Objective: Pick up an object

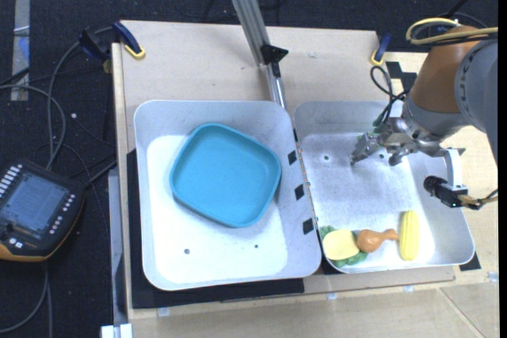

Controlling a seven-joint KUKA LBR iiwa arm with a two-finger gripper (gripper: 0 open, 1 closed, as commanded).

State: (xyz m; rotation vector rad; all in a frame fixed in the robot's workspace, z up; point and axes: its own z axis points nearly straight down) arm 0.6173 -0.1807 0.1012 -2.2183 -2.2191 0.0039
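Camera view shows the gripper (377, 152) low over the right bin (348, 170), its fingers seemingly spread and pinching nothing, though blur makes this uncertain. The toy food, a corn cob (409, 234), an orange piece (374, 238) and a yellow-green piece (342, 244), lies well apart at the near wall. A good pick needs travel there, centred over one item; their shapes are hard to read.

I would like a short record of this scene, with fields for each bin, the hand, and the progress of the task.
left bin: one blue plate
right bin: yellow corn cob, orange toy piece, yellow and green toy, all along the near edge
hand: over the far part of the right bin, apart from the toys
task progress: nothing picked up yet
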